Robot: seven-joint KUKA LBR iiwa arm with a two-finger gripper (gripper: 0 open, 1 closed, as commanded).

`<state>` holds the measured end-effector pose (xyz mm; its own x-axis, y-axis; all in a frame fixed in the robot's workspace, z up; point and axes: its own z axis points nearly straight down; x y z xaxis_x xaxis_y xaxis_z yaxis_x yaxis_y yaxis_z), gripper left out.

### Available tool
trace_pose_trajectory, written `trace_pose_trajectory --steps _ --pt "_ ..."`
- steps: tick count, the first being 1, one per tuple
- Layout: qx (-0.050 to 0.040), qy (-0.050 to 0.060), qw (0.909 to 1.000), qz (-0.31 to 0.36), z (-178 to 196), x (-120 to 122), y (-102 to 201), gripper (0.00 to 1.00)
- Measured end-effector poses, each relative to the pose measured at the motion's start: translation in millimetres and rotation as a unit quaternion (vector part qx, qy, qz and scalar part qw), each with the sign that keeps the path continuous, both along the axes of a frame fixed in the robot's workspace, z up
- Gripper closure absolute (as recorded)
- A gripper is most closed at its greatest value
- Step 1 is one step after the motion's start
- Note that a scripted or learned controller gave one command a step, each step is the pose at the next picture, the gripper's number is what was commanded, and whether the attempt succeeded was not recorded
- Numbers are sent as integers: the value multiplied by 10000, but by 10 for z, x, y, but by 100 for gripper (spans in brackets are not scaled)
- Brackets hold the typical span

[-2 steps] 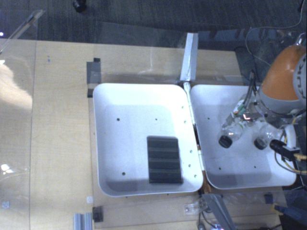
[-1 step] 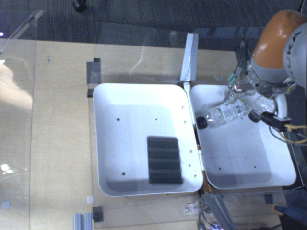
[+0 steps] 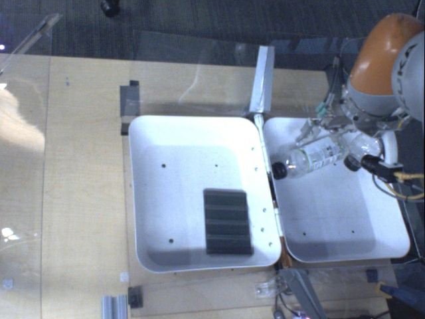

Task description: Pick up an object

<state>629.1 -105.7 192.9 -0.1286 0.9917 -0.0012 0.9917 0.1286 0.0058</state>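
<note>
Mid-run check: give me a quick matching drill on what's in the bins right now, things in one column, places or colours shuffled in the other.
Things:
1. Black ridged block
2. Clear bottle
3. Band on the arm
4. Metal divider

Places or colours:
A. Orange
B. Lying in the right bin, black cap toward the left bin
C. On the bench behind the bins, where they meet
D. Lying flat in the left bin, toward its front

Pairs: 1-D, 2-B, 3-A, 4-C

Clear glossy plastic bottle (image 3: 315,158) with a black cap; matt black ribbed block (image 3: 228,222); smooth white plastic bins (image 3: 143,178); pale wood-grain bench (image 3: 80,191); glossy orange wrist band (image 3: 385,52).
</note>
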Motion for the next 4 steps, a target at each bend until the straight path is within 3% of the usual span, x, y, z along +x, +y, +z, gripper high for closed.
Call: trace_pose_trajectory --steps 1,2,3,4 --pt "-10 -1 9959 900 -1028 154 -661 0" --pt "-11 -28 9831 1830 -1036 -309 -191 0" --pt "-17 -14 9876 1568 -1047 31 -447 0" --pt "-23 -37 9790 2036 -1029 -533 -271 0"
